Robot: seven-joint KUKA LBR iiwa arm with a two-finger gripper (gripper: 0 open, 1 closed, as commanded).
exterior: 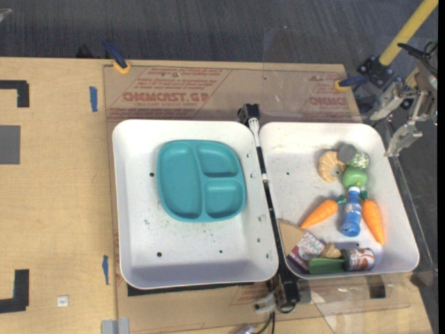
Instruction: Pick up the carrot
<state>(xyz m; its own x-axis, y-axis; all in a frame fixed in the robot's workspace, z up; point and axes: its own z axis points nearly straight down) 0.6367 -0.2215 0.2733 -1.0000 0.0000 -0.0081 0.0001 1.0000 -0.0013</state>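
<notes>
Two orange carrots lie in the right bin [292,152]. One carrot [320,213] is tilted, left of a blue bottle [352,214]. The other carrot [374,220] lies lengthwise just right of that bottle, near the bin's right wall. My gripper [407,125] hangs at the view's right edge, outside the bin's far right corner and well away from both carrots. Nothing is in its grasp.
Also in the right bin are a bread piece [330,164], a grey lump [345,152], a green fruit [354,177], a can [359,258], a green stick [325,265] and a packet [306,245]. The left bin [132,186] holds a teal divided plate [201,179].
</notes>
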